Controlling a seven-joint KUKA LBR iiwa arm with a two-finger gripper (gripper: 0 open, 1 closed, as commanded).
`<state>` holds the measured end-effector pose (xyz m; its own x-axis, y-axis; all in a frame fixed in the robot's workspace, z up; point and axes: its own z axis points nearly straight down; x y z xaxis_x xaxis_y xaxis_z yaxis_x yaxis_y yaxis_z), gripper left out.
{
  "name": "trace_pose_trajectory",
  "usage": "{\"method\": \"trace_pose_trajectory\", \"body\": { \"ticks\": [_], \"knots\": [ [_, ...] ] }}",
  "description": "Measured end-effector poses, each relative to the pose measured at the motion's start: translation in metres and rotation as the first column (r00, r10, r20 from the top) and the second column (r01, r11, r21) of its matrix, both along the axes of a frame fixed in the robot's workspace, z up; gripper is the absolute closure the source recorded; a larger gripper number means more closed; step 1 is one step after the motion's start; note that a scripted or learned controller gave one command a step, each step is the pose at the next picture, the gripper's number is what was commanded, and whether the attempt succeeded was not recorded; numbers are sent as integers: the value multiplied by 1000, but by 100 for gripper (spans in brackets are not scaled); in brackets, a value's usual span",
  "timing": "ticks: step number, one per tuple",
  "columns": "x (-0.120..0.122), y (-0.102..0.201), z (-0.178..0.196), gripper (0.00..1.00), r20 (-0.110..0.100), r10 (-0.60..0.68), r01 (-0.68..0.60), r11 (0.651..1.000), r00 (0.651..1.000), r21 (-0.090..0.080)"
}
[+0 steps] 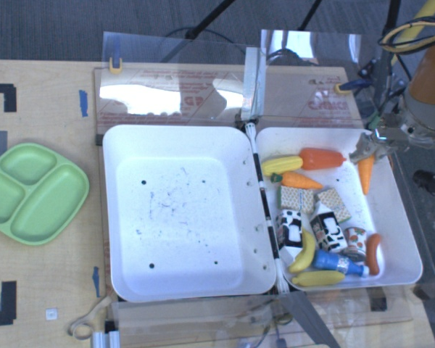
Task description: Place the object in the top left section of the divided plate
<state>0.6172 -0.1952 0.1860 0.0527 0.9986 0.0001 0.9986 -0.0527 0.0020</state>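
A light green divided plate (35, 193) lies on the wooden bench at the far left, outside the bins. Its top left section (29, 162) holds nothing. My gripper (367, 153) hangs over the upper right part of the right bin (402, 227). A small orange carrot-shaped piece (365, 175) points down from between its fingers, so it looks shut on that piece. The grey arm with its orange band (428, 85) comes in from the right edge.
The right bin holds several toys: a red-orange vegetable (321, 157), a yellow piece (281, 164), crackers (330, 199), cow-patterned blocks (328, 230), a banana (302, 256), a blue bottle (338, 263) and a sausage (373, 254). The left bin (177, 209) separates it from the plate. Clear panels (174, 93) stand behind.
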Motion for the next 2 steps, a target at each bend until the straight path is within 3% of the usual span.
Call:
{"method": "trace_pose_trajectory", "body": {
  "ticks": [1, 2],
  "knots": [
    [-42, -10, -84, 100, 0, 351, -351, 936, 936, 0],
    [51, -28, -47, 100, 4, 392, -392, 920, 920, -5]
  ]
}}
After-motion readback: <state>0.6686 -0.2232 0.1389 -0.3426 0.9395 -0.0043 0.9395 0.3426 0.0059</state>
